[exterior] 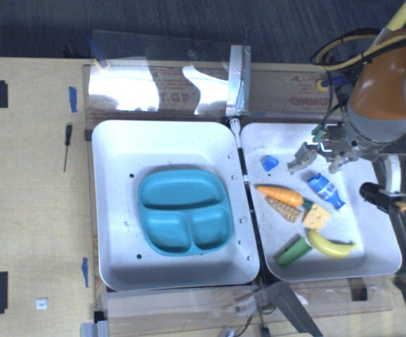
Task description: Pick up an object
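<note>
The right bin (371, 258) holds several small toys: a blue cap-like piece (270, 163), an orange carrot (279, 195), a brown corn-like piece (288, 212), a yellow cheese block (317, 217), a blue packet (326, 191), a yellow banana (329, 245) and a green cucumber (292, 251). My gripper (319, 161) hangs over the bin's far part, above and between the blue cap and the blue packet. Its two fingers are spread apart with nothing between them.
The left bin (112, 188) holds a blue divided tray (185, 211). A clear plastic panel (161, 83) stands behind the bins. The arm's grey and orange body (385, 93) and cables cover the right bin's far right corner.
</note>
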You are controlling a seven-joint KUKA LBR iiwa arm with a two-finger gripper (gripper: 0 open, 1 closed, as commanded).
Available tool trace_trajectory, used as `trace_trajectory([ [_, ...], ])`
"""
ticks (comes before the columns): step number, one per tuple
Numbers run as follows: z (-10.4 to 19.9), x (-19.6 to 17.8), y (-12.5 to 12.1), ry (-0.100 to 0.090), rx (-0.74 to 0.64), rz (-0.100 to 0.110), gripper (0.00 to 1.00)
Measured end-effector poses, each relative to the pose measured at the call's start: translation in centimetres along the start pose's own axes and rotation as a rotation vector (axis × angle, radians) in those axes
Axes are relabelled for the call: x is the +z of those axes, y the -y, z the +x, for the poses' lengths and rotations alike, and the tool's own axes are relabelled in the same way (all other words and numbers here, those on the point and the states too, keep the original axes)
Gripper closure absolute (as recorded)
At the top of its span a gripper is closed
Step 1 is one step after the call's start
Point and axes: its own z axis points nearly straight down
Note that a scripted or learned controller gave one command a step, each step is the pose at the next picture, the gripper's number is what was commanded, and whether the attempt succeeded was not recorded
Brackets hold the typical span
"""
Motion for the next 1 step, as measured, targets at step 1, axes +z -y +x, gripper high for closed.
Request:
trace_trajectory([
  [1,-6.86,9.43,-1.07,0.000,0.015,0.007,0.00],
])
